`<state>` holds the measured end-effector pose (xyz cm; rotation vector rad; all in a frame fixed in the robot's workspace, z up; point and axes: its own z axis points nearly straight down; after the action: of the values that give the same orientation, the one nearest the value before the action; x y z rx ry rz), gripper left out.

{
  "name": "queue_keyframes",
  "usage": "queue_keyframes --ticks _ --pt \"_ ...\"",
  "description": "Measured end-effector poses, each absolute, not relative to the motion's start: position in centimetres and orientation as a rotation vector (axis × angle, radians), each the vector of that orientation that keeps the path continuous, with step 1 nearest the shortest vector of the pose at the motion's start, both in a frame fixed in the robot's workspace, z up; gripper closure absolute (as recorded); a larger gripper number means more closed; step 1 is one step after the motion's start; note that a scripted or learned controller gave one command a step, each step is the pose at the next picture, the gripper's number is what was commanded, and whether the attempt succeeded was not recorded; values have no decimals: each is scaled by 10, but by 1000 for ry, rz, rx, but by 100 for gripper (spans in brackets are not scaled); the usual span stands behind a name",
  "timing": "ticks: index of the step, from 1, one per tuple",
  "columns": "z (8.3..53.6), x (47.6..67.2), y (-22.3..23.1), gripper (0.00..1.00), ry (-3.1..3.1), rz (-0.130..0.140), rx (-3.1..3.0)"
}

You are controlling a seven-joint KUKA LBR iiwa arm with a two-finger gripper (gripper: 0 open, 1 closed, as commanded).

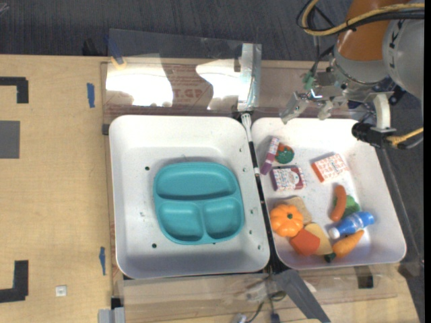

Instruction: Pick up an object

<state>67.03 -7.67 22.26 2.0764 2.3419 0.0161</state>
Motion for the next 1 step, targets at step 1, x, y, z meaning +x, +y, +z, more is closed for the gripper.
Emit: queue_keyframes --ticks 1 --pt "124 676 -94 0 2266 34 2140"
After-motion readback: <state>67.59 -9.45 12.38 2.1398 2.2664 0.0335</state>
